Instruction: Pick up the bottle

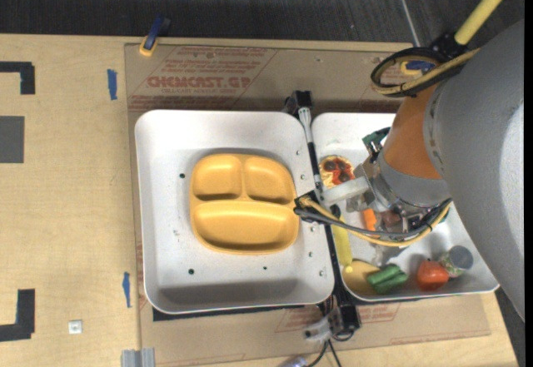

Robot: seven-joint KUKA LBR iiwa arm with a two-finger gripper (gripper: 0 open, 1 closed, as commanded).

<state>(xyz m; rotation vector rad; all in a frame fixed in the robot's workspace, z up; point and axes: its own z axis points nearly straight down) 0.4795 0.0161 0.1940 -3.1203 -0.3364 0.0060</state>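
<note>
Though small and hard to make out, the green plastic bottle [386, 277] seems to lie on its side low in the right shallow white bin [348, 145], between a yellow piece [356, 273] and a red piece [431, 274]; the hand [385, 228] is higher in the frame, and I cannot tell whether it is open or closed

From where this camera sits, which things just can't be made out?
- Gripper: in the camera view the arm and its cables cover it, low over the right bin.
- Bottle: I cannot pick it out; the arm covers much of that bin.
- Grey item by the red item: partly hidden by the arm, too small to name.
- Printed item: pattern too small and blurred.
</note>
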